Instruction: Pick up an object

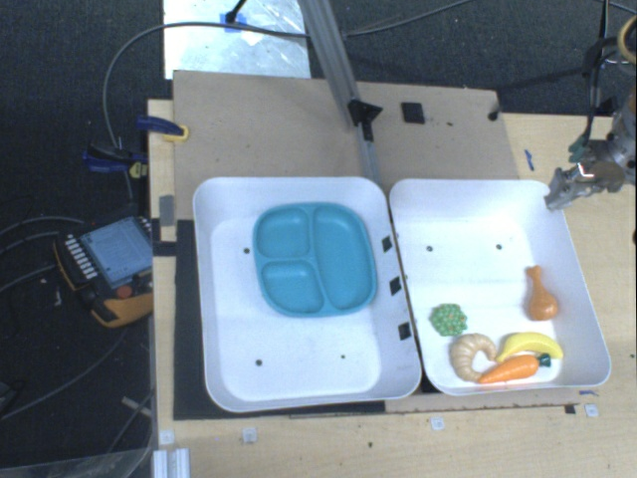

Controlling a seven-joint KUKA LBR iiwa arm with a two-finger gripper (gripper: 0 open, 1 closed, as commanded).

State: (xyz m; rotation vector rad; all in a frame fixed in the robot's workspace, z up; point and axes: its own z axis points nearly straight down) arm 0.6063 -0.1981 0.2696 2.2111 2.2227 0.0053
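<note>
cardboard bench, two white bins, dark carpet

A single fixed camera looks down at a slant from above the bench, far enough back to take in both white bins: the left bin and the right bin, plus surrounding floor

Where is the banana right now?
The banana lies in the right bin, at its near right corner, just above the carrot and right of the croissant.
</note>
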